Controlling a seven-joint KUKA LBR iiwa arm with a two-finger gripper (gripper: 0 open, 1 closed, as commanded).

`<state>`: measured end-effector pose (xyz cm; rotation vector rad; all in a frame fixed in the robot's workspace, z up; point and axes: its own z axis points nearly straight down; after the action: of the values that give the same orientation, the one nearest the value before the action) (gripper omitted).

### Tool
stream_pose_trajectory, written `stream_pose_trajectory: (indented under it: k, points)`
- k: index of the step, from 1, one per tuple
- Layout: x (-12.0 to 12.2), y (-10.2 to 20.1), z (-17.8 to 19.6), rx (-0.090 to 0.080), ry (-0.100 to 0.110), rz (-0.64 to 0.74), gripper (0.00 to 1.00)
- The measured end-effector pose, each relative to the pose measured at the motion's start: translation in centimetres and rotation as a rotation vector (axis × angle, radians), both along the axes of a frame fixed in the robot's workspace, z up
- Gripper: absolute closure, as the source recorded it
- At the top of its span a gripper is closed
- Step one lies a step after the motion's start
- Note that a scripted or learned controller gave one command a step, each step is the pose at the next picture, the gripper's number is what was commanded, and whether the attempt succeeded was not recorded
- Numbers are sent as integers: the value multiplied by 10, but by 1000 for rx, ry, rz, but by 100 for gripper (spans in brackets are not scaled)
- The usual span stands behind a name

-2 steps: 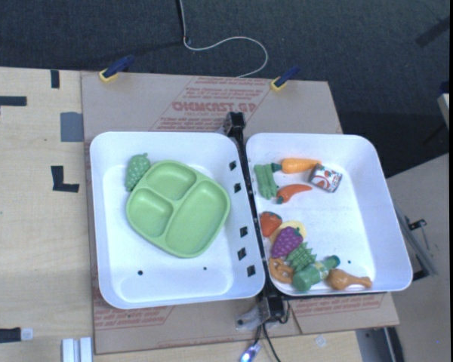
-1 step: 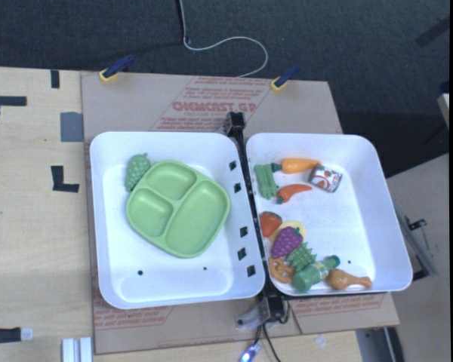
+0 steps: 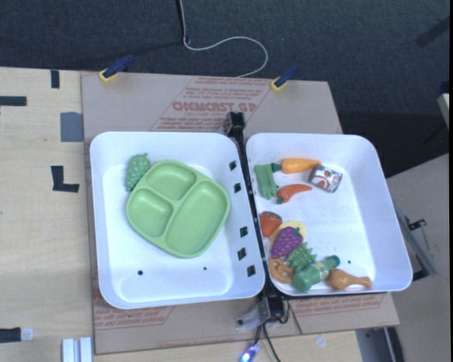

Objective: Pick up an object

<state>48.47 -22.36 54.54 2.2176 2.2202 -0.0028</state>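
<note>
The right bin [image 3: 362, 225] holds several toy foods along its left side. An orange carrot [image 3: 300, 164] and a small red-and-white can [image 3: 325, 178] lie near the top. A green bean pod [image 3: 265, 180] and a red-orange pepper [image 3: 293, 192] sit beside them. Lower down are a red tomato [image 3: 270, 222], a yellow piece [image 3: 292, 228], purple grapes [image 3: 285, 242], a green leafy piece [image 3: 302, 256], a green bottle-like toy [image 3: 312, 274] and an orange-brown drumstick shape [image 3: 347, 280].
The left bin [image 3: 113, 262] holds a green divided plate [image 3: 178, 208] with a green bumpy toy [image 3: 137, 170] at its upper left. Both bins rest on a cardboard sheet [image 3: 204, 100] held by clamps. A white cable [image 3: 226, 47] loops behind.
</note>
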Motion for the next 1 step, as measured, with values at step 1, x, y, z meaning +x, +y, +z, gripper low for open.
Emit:
stream_pose_trajectory:
  k: [1]
  points:
    - [1,1,10,-1,0,2,100]
